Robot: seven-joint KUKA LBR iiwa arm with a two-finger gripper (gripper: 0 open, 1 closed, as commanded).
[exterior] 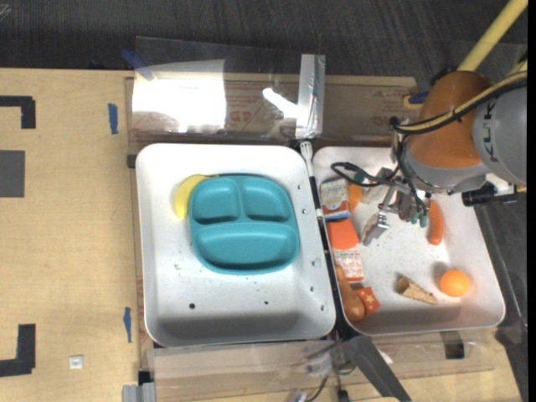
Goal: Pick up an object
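Observation:
My gripper (394, 216) hangs over the upper middle of the right bin (486, 308), below the grey arm with its orange band (448, 128). It is open, with only bare bin floor between the fingers. A slim orange carrot-like piece (435, 224) lies just right of it. An orange ball (455, 283) and a tan cone piece (416, 291) sit nearer the front. Along the bin's left wall lie a labelled packet (334, 195), an orange box (342, 233), a brown sausage (353, 304) and a small red block (367, 298).
The left bin (167, 291) holds a teal divided plate (244, 223) with a yellow object (184, 193) partly tucked under its far left edge. A clear plastic sheet (218, 99) stands behind the bins. Black cables (352, 172) trail by the gripper.

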